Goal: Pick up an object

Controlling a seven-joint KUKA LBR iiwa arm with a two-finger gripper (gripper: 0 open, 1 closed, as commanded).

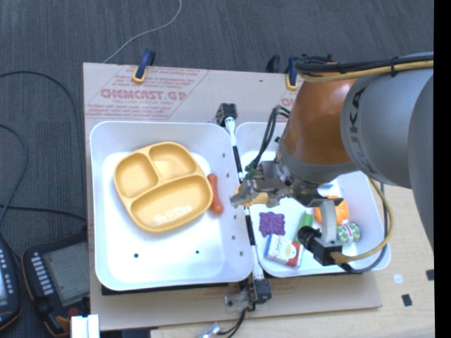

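Note:
My gripper [244,194] hangs over the wall between the two bins, at the left edge of the right bin [368,189]. Just below and right of it lies a purple toy [272,224]. A red-and-white carton [284,250] sits near that bin's front edge. A green piece [307,219], an orange object [338,210] and a green-and-white ball [349,232] lie further right, partly under the arm. An orange-red sausage-shaped toy [214,192] lies in the left bin [141,267], just left of the gripper. Nothing visible is held.
A yellow divided plate [163,185] takes up the middle of the left bin, beside the sausage toy. The arm's grey and orange body [331,125] covers the back of the right bin. A black clamp [227,113] sits at the far end of the divider.

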